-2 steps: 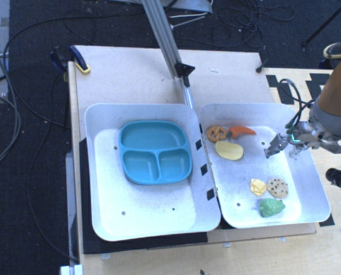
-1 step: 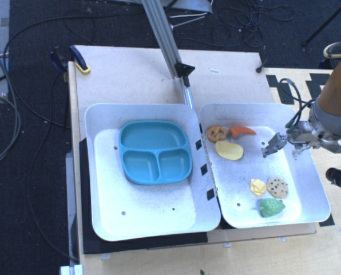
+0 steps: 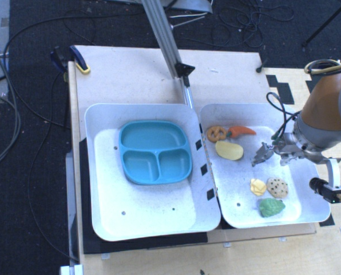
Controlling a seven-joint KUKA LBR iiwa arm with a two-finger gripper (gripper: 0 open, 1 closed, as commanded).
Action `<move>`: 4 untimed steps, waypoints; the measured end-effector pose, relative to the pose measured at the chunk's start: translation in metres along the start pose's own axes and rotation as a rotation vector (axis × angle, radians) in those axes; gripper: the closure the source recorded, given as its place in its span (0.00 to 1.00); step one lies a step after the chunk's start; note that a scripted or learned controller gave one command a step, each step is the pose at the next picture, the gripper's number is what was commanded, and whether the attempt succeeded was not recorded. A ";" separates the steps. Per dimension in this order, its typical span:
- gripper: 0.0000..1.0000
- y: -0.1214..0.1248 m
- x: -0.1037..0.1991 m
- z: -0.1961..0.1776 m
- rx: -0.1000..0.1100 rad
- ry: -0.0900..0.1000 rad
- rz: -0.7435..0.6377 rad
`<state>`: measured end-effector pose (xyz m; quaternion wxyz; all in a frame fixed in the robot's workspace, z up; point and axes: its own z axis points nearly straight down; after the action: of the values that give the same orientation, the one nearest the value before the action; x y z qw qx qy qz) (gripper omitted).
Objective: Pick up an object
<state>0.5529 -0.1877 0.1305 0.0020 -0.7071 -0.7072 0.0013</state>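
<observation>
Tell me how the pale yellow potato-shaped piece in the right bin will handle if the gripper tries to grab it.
The potato piece looks smooth and rounded, so it may slip out of a two-finger pinch. It lies flat, so it probably slides rather than rolls. It sits very close to the pretzel, which a push would likely nudge. The gripper hangs just to its right.

Two bins [image 3: 102,222], one tray [image 3: 156,152], six foods [image 3: 229,150].

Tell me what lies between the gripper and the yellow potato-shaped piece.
Bare white bin floor; camera view shows nothing between gripper and potato-shaped piece.
</observation>
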 end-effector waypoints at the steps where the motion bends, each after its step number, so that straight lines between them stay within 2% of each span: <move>1: 0.00 0.001 0.000 0.038 -0.008 -0.003 0.000; 2: 1.00 0.003 -0.001 0.025 -0.013 -0.006 0.000; 4: 1.00 0.019 0.006 -0.068 -0.011 -0.003 -0.004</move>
<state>0.5719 -0.1816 0.1981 -0.0030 -0.7058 -0.7084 -0.0016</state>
